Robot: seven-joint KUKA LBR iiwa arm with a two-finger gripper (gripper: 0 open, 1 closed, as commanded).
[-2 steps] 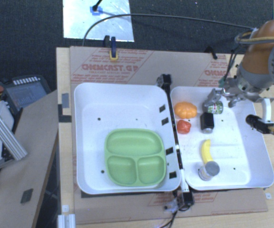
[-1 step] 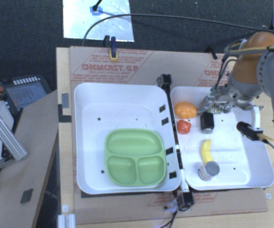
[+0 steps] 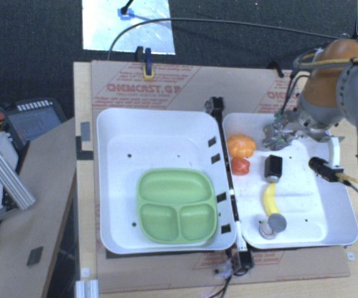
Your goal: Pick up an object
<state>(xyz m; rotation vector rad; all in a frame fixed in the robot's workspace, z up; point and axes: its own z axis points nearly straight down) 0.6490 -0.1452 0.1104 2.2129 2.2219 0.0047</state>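
- My pincer (image 3: 278, 135) hangs over the far end of the right-hand shallow white bin (image 3: 337, 213), close to the wall there; I cannot tell from this slanted view whether it is released or clenched, and I see nothing held in it.
- The grey arm with its orange band (image 3: 340, 61) comes in from the right, which I judge suits a reach into this bin rather than the other one.
- The pickable things sit in that right bin: a round orange fruit (image 3: 241, 146) near the dividing wall, a small red tomato-like piece (image 3: 240, 165) touching it on the near side, a small black block (image 3: 273, 167) just beside them, a yellow banana-shaped piece (image 3: 270, 198) nearer me, and a grey round cap-like object (image 3: 275, 223) at the banana's near end.
- The orange fruit and the black block are nearest the pincer, so I judge either one the likeliest target.
- The left-hand white bin (image 3: 117, 166) holds a pale green divided plastic tray (image 3: 176, 203), lying flat toward its near side, well apart from the arm.
- Both bins rest on a cardboard sheet (image 3: 166, 85) over the surface, presumably to keep them steady.
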